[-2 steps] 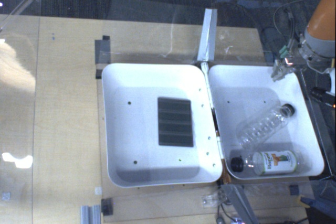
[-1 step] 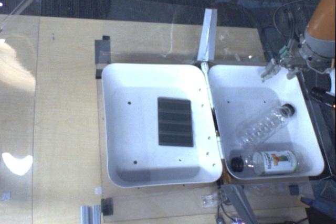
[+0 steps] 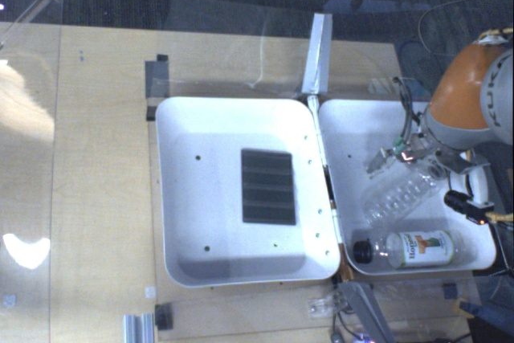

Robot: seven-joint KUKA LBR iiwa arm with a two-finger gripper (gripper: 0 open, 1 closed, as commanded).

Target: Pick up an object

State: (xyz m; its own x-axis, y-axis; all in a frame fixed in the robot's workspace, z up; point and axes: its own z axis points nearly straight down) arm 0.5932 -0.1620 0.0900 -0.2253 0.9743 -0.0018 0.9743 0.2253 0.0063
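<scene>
A clear bottle with a black cap and a green-and-white label (image 3: 408, 247) lies on its side along the front wall of the right bin (image 3: 349, 132). Just behind it a transparent, ribbed plastic item (image 3: 397, 197) lies slantwise on the bin floor. A dark ribbed rectangular block (image 3: 268, 186) lies flat in the middle of the left bin (image 3: 185, 173). My gripper (image 3: 404, 154) is low in the right bin, just behind the transparent item's far end, under the grey wrist and orange band (image 3: 466, 92). I see nothing held in it.
A ridge where the two bin walls meet (image 3: 325, 181) separates the bins. A metal bar (image 3: 317, 60) stands behind that join. Cables and black fittings (image 3: 466, 205) hang off the wrist near the right bin's right wall.
</scene>
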